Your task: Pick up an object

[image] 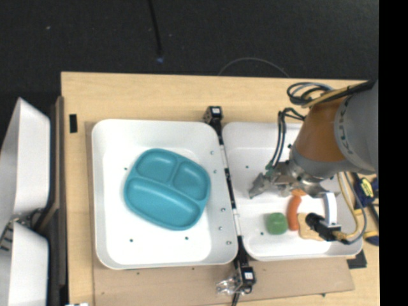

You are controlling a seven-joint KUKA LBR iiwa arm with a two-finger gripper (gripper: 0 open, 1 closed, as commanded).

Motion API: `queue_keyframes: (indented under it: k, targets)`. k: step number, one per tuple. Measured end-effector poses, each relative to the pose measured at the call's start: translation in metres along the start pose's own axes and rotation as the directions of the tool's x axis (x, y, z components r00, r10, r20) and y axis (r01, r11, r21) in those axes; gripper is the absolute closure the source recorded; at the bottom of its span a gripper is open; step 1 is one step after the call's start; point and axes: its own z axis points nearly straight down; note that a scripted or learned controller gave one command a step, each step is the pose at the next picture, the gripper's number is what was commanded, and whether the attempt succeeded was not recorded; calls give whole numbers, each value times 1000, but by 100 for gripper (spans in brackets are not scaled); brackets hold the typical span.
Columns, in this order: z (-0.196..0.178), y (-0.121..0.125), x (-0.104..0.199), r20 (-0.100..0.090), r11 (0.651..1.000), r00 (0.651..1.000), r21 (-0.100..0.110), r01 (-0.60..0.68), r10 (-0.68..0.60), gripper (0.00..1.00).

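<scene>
Orange and green are being crowded together in the right bin: the orange piece is lying just beside the green block, close to the front wall. The gripper is being held above bare floor left of both, and whether anything's being gripped can't be told. Honestly, a miss is being risked, or the block being nudged away. The blue tray is being left in the left bin.

Grey arm with orange band, looped black cables, and seemingly metallic grey jaws.
</scene>
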Motion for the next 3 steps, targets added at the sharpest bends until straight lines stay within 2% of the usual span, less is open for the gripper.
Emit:
queue_keyframes:
  k: [1, 2, 3]
  targets:
    - [4, 0, -1, -2, 1000, 1000, -3, -1, 1, 0]
    - [-8, 1, -1, -4, 1000, 1000, -7, -6, 6, 100]
    - [-56, -6, 1, -1, 1000, 1000, -9, -3, 3, 100]
